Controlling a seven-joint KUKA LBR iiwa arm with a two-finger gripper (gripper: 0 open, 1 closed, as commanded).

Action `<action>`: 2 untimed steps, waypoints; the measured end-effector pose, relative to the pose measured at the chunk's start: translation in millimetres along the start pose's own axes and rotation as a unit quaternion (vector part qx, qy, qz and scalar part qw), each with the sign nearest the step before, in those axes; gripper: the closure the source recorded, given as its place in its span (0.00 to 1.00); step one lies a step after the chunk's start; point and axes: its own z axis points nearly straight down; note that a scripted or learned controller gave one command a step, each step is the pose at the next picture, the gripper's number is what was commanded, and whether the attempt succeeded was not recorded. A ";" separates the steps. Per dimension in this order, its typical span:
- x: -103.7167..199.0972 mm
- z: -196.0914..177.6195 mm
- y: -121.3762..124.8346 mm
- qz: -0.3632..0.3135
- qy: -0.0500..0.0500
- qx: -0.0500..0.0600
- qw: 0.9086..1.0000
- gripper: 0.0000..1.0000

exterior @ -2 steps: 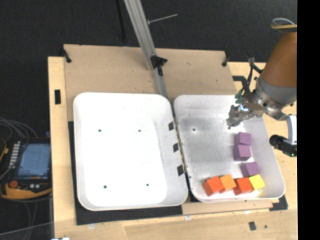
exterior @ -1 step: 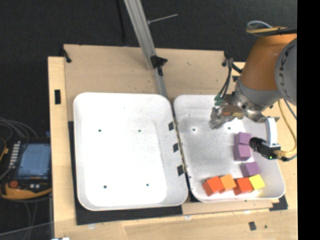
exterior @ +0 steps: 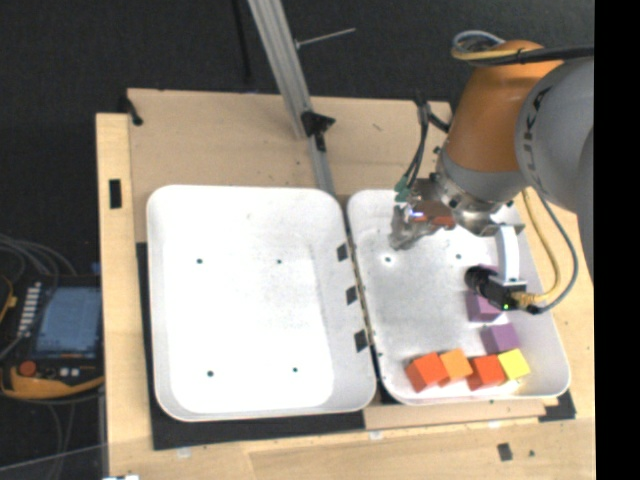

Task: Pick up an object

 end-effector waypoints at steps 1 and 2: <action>50.4 -11.4 2.7 0.000 0.000 -0.001 1.000 1.00; 110.5 -16.5 6.5 -0.001 0.000 0.000 1.000 1.00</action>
